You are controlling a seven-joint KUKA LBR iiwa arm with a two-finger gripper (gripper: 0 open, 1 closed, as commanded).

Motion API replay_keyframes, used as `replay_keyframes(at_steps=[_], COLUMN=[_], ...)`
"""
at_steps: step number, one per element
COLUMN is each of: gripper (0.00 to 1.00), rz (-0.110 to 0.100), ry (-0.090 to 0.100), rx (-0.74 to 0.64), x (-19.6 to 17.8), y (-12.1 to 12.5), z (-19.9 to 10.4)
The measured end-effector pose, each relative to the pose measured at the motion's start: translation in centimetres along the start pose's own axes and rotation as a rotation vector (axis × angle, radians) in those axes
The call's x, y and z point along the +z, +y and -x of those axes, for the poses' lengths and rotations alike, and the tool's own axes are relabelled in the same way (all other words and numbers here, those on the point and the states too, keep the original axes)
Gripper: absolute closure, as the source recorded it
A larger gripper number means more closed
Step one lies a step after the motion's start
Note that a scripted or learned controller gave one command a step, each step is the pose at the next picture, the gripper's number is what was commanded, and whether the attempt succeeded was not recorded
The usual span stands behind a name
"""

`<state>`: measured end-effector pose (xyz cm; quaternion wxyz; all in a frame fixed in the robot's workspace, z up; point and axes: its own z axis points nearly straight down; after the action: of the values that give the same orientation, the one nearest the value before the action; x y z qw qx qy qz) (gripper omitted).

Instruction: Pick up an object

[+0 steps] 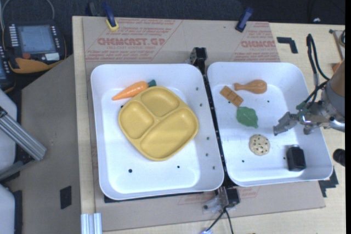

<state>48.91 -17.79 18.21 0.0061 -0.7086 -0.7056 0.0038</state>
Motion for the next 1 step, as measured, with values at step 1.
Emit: replay_keyframes(at_steps=[1], gripper=[0.00], rz=[0.013], ry=[-0.003], rx=[-0.004], x=[-0.65], y=[0.34], z=[-0.05])
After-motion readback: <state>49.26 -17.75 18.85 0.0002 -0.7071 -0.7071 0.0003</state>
